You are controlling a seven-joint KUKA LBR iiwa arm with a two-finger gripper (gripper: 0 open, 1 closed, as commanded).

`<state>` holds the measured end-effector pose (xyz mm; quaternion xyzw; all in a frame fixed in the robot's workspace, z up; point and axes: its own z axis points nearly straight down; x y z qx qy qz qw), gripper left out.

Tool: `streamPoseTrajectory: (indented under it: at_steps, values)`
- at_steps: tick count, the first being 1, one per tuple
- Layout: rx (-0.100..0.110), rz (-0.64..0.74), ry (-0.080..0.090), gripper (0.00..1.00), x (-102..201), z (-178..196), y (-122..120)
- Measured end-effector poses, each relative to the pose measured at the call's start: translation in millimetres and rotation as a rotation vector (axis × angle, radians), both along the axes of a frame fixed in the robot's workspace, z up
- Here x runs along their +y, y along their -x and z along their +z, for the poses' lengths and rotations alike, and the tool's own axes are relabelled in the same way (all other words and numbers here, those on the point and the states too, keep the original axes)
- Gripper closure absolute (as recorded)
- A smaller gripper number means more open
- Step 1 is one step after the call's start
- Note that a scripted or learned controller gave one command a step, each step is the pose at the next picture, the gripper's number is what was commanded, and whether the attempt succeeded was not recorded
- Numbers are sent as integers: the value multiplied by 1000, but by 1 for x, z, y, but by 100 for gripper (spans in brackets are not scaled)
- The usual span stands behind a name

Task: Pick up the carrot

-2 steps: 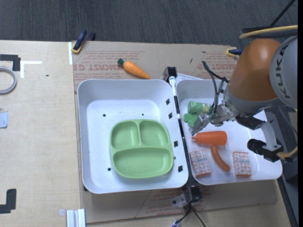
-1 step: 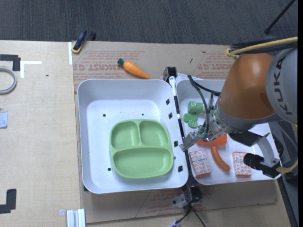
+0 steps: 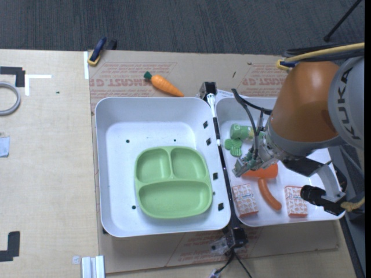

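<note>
The pincer (image 3: 248, 165) – grip state unclear from above – hangs low in the right bin (image 3: 255, 104), while the carrot (image 3: 164, 84) lies far-left on the tabletop (image 3: 46, 172), pointing left-right.

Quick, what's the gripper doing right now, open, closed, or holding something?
Gripper: low in the right bin, beside an orange item; open or closed cannot be told, and no grasp is visible.
</note>
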<state>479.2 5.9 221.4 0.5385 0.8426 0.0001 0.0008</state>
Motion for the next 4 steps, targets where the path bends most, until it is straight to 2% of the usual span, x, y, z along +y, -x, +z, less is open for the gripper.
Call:
streamPoseTrajectory:
  at_steps: [1, 2, 3, 4]
  values:
    - [0, 0, 0, 0, 0, 0, 0]
    - [-2, -1, 1, 100, 0, 10, -1]
    - [-1, -1, 1, 0, 0, 10, -1]
    - [-3, -2, 1, 100, -1, 19, -2]
